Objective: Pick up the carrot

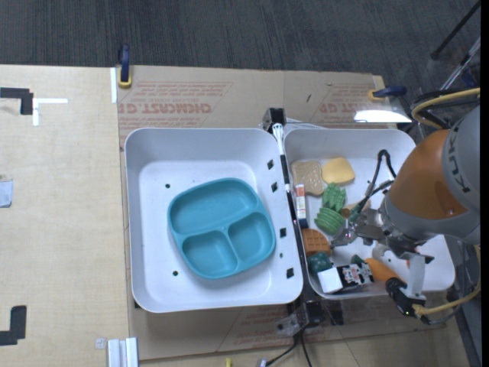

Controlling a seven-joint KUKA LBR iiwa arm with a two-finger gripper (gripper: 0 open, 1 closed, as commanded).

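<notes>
Carrot (379,268) not lifted, lying low in right bin (428,281) beside claw (365,234); claw's grip can't tell.

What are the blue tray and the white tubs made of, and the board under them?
The blue tray looks like moulded plastic: one even colour, soft sheen, rounded compartments. The white tubs look like glossy plastic too, with smooth curved corners. The board looks like pale wood or plywood, matt with a faint grain, though that is less certain.
</notes>
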